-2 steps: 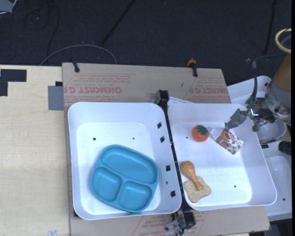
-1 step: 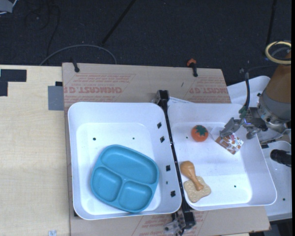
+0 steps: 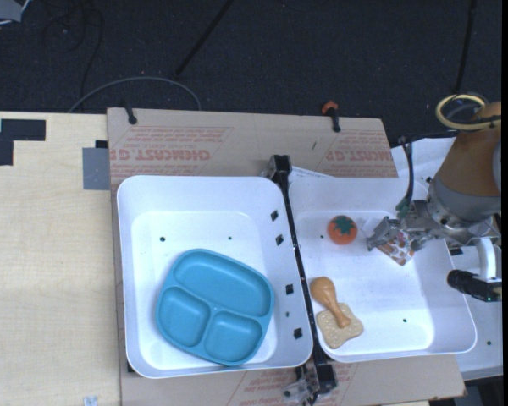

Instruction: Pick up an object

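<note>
2 shallow white plastic bins sat on a cardboard-covered bench (image 3: 237, 146) before dark carpet. The right bin (image 3: 423, 332) held the gripper (image 3: 395, 242), near a small orange ball-shaped toy (image 3: 342, 230) and a tan drumstick toy (image 3: 328, 294). The left bin (image 3: 152, 201) held a blue divided tray (image 3: 213, 305).

This is a robotics lab or test bench, not a home: two shallow white bins (image 3: 203, 194) sit side by side on a cardboard sheet (image 3: 245, 146) clamped to a pale wooden bench (image 3: 42, 252). Loose black cables (image 3: 203, 24) trail over dark carpet behind. The grey and orange robot arm (image 3: 470, 172) reaches in over toy-like props, a blue divided plate (image 3: 213, 305) among them
</note>
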Robot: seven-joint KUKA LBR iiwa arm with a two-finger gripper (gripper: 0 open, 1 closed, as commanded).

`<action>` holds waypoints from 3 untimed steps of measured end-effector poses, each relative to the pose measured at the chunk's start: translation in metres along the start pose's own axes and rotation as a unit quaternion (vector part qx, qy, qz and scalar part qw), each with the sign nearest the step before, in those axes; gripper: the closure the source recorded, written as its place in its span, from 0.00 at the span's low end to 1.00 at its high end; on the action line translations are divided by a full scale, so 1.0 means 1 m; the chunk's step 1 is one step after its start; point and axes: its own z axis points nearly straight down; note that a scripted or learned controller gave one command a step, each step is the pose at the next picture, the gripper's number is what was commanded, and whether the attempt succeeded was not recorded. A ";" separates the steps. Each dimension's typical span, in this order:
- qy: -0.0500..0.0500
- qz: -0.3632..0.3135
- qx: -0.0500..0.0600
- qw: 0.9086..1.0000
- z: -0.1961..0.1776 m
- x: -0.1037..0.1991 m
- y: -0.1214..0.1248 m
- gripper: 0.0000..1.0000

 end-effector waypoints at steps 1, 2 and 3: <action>-0.004 0.002 -0.011 1.000 0.023 -0.003 0.005 0.00; -0.008 0.002 -0.013 1.000 0.013 -0.006 0.006 1.00; -0.001 0.000 -0.004 1.000 -0.049 -0.007 0.001 1.00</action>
